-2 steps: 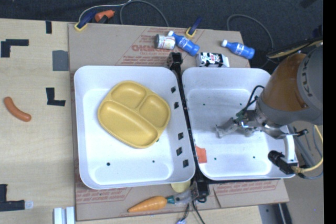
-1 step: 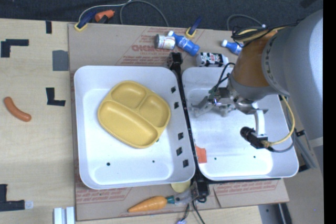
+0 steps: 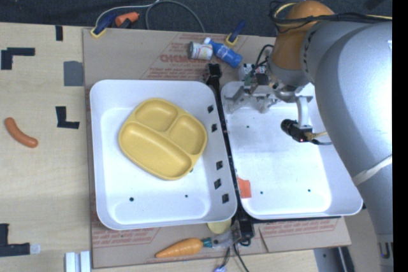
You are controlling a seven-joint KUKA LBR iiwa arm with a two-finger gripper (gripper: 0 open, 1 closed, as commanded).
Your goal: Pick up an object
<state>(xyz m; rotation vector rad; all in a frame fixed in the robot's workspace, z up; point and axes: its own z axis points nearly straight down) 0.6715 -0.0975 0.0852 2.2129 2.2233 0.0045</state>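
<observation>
Two shallow white plastic bins sit side by side on a flat brown cardboard sheet (image 3: 127,64). The yellow divided plastic plate (image 3: 163,137) lies in the left bin (image 3: 105,99), near that bin's middle and slightly toward its far side. Right of the plate, across the shared divider, is the right bin (image 3: 280,191); the grey arm's two-finger gripper (image 3: 255,99) sits over that bin's far left corner. Behind the plate, beyond the bins, a small white and blue bottle (image 3: 213,51) lies on its side. In front of the plate, past the bins' near edge, lies an orange toy carrot (image 3: 180,248). Far left of the plate, off the cardboard, lies an orange toy sausage (image 3: 21,132).
</observation>
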